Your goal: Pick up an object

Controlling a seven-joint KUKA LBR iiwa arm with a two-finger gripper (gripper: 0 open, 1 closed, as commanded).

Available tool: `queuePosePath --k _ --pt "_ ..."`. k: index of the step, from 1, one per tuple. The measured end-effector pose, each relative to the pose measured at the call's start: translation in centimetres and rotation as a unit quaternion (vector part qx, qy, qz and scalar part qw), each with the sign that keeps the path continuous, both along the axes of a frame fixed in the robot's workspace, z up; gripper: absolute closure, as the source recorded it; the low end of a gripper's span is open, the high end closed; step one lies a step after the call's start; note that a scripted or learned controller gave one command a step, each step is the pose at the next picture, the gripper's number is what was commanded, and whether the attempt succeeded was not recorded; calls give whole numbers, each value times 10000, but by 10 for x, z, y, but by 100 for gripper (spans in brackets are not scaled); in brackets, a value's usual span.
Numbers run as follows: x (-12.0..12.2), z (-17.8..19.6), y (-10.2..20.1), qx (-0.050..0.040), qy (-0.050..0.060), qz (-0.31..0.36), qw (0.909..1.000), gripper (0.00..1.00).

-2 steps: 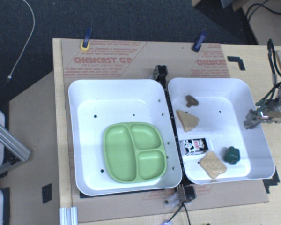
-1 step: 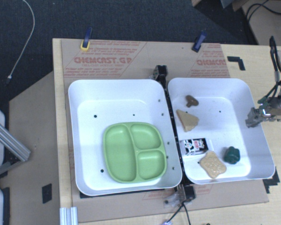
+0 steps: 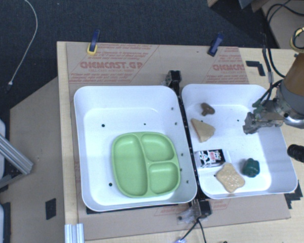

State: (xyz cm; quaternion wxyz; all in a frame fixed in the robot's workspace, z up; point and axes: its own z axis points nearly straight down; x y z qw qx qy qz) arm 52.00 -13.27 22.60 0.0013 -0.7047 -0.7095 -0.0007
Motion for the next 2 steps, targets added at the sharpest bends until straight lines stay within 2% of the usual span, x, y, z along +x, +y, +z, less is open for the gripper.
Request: queuePosePath --k 1,2 --pt "23 0 47 -15 -15 -29 10000 100" --pt "28 -3 93 -10 -1 -11 10000 100"
